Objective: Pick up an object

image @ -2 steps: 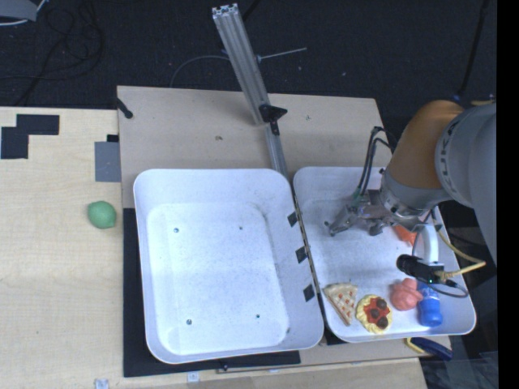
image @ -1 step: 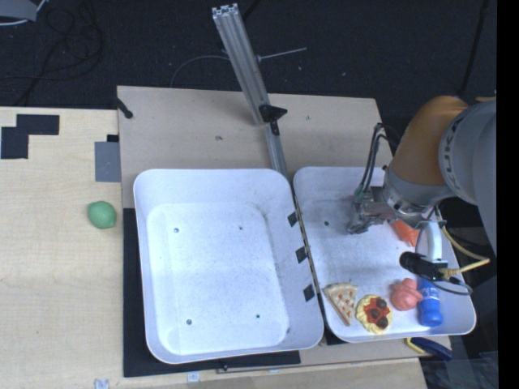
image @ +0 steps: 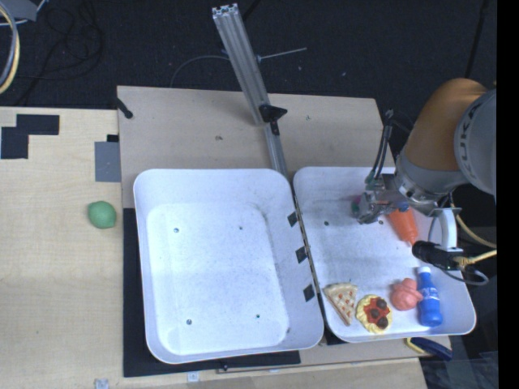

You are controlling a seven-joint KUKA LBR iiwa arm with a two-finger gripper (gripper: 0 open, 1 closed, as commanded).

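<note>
you're looking at a robotics lab bench, not a home: two shallow white bins (image: 212,186) sit side by side on a plywood board (image: 324,128), with an aluminium extrusion post (image: 243,59) rising behind them. loose cables (image: 49,23) trail over the dark floor, and the grey industrial arm (image: 454,140) leans over toy food (image: 357,305).

Grey robot arm (image: 466,148) (orange band above the wrist) reaches in from the right, pincer (image: 367,209) lowered, pointing downward.
</note>
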